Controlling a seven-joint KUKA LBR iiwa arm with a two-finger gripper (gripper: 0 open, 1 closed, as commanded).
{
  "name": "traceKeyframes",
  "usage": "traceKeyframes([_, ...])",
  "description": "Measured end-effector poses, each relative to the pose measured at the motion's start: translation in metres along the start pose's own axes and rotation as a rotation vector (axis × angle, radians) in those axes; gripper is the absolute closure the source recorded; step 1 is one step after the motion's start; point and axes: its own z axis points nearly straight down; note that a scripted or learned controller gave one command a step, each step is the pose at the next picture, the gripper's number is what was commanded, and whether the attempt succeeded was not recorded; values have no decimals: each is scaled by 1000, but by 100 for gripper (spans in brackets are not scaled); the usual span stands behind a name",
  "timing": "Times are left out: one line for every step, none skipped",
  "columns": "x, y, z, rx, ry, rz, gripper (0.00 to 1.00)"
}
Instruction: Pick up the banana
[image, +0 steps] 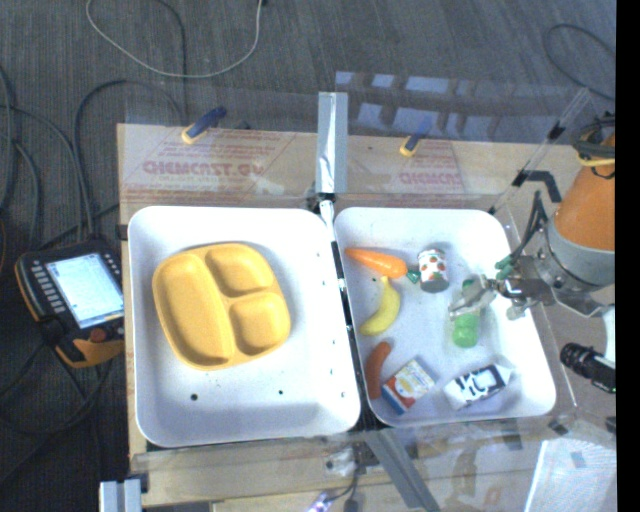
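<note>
While the yellow tray (222, 302) fills the left bin (150, 400), the banana (383, 308) lies in the right bin (535, 395) near its left wall, long axis running top to bottom, curving lower-left, just below the carrot (377, 262). Rightward, the gripper (478, 296) reaches in level above a green object (466, 330), fingers spread, holding nothing.

Yellow banana (382, 308) sits on the white right bin (520, 300), an orange carrot (376, 261) above it, a reddish-brown sausage (375, 368) below; green bottle (466, 328), red-dotted white can (432, 270), black-and-white carton (478, 385), and a yellow compartment tray (221, 303) glowing in the white left bin (150, 400)
</note>
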Motion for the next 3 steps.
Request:
traceKeyframes([66,19,49,0,0,-242,0])
traceKeyframes([49,77,141,-9,-5,-234,0])
traceKeyframes([49,77,132,-10,-4,-233,100])
